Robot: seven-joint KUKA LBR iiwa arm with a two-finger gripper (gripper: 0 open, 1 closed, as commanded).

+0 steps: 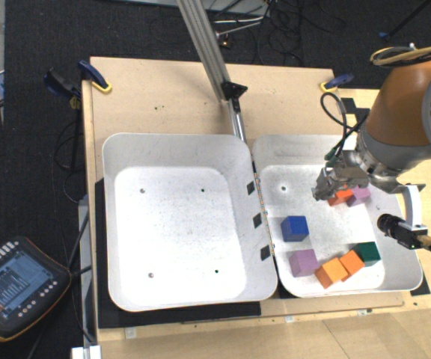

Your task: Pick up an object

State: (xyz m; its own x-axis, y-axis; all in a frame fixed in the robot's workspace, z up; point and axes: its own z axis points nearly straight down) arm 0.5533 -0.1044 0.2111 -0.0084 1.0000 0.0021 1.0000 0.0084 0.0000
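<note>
A pale wooden bench [200, 88] sits on a dark floor strewn with cables, a blue clamp [90, 73] at its back left corner. A handheld control pad [10, 286] lies on the floor, lower left. Two white bins: the left bin [118, 223], and the right bin [275, 163] with a blue cube [295, 227], purple block [302, 262], orange block [333, 269] and green block [367, 253]. The gripper [331, 188] is low over an orange cube [341, 197] and a purple piece [360, 195], both partly covered. I cannot tell its state. The arm's body is cut off at the right.
</note>
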